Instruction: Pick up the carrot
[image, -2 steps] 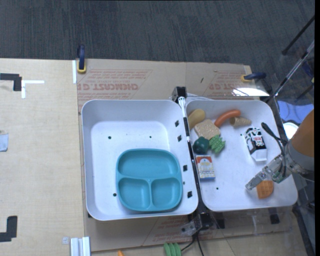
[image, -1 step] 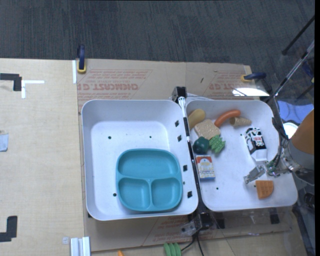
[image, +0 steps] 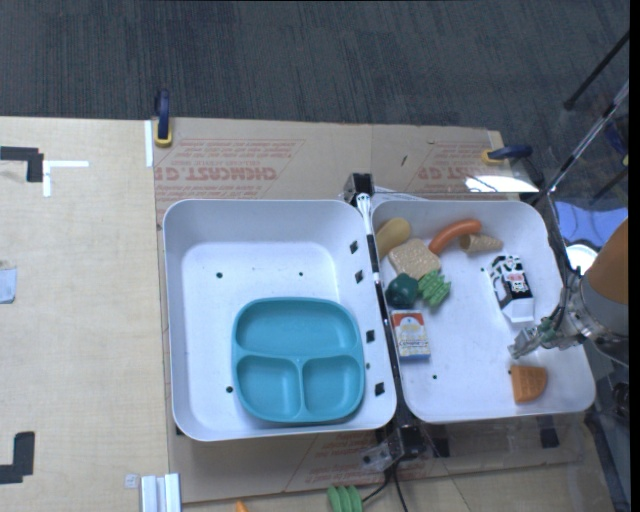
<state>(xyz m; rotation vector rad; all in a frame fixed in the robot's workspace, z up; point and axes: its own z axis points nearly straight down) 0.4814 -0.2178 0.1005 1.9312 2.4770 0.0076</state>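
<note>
The carrot (image: 455, 234) is an orange, slightly curved piece lying near the back of the right bin (image: 470, 395). A small beige piece touches its right end. My gripper (image: 530, 343) hangs low over the right side of that bin, well in front of and to the right of the carrot, just above an orange wedge (image: 528, 383). Nothing of the carrot is near the gripper. The arm's wrist enters from the right edge.
Around the carrot lie a yellow round item (image: 393, 232), a bread slice (image: 413, 260), a dark green ball (image: 403, 291), a leafy green piece (image: 435, 290), a small red-and-white box (image: 411, 335) and a black-and-white carton (image: 512, 283). The left bin holds a teal divided plate (image: 298, 360).
</note>
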